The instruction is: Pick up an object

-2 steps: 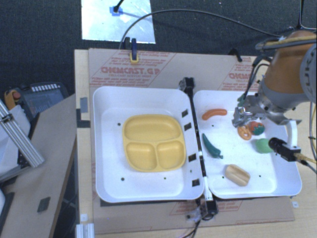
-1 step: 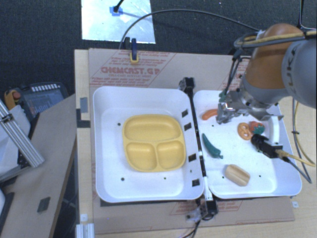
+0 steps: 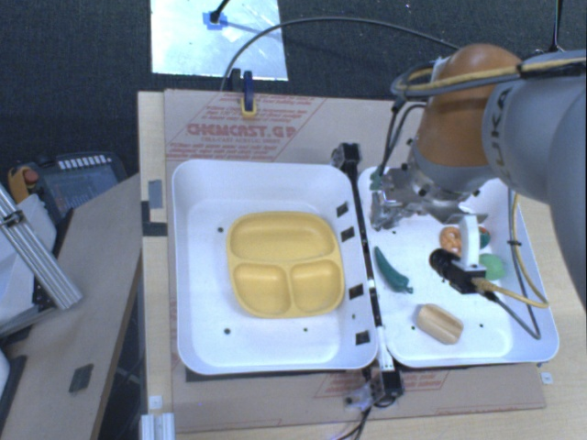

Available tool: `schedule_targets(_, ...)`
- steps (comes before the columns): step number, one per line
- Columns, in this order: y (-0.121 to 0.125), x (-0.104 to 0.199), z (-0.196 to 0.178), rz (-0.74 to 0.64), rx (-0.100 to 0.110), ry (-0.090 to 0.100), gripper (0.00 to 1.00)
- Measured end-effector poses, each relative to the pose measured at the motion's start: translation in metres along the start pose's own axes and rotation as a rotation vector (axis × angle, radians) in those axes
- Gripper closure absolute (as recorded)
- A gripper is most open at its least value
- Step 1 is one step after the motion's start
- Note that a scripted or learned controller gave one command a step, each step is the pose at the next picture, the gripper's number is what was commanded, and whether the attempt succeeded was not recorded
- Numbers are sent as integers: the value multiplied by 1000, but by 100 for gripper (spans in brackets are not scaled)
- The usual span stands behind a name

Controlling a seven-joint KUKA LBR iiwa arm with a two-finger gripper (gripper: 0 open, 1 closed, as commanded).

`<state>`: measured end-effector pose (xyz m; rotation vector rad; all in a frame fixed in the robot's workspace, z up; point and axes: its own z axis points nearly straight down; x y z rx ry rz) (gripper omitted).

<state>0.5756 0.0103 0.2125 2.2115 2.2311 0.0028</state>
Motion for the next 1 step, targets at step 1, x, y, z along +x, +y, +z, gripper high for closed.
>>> schedule_targets(1,-4,58,-13,-2,-1,1,100)
